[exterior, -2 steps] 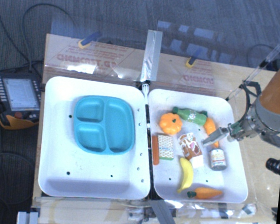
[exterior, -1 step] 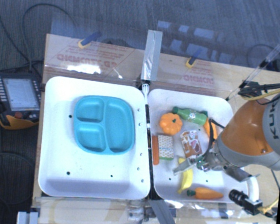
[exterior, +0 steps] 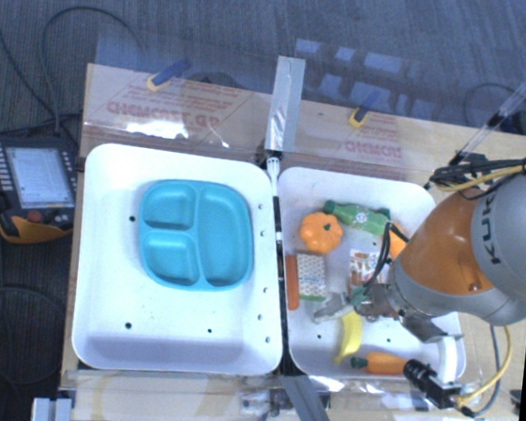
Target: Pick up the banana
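In the right bin, banana partly under the gripper.

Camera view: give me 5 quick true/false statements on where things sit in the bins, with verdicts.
1. The banana lies in the right bin. True.
2. The blue divided plate sits in the right bin. False: it is in the left bin.
3. The small orange pumpkin is in the left bin. False: it is in the right bin, up-frame of the banana.
4. A carrot lies beside the banana's lower end. True.
5. The arm's pincer is over the left bin. False: it is over the right bin, by the banana's upper end.
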`<state>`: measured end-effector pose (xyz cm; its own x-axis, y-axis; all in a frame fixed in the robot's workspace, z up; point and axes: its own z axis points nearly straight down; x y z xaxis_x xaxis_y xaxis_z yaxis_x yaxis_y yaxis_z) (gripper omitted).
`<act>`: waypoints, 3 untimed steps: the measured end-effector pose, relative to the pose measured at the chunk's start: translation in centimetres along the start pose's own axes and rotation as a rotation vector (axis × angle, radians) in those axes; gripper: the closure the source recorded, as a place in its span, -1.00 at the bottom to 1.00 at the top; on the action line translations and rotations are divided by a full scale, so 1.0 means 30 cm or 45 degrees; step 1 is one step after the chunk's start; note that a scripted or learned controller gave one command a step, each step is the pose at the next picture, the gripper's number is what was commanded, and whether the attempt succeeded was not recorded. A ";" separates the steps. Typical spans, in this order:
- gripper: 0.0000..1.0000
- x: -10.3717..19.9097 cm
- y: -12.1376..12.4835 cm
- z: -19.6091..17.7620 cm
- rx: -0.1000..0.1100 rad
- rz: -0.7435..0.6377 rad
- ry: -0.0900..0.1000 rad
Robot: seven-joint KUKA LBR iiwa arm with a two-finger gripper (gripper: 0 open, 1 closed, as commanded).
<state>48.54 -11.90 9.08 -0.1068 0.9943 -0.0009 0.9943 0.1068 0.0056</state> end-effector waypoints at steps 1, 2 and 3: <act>-1.00 -0.136 -0.008 -0.004 -0.005 0.177 0.001; -1.00 -0.075 0.002 -0.001 -0.015 0.591 -0.008; 1.00 -0.069 0.007 -0.034 -0.014 0.587 -0.004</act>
<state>48.96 -13.94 10.11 0.3469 0.9379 0.0013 0.9378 -0.3468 0.0165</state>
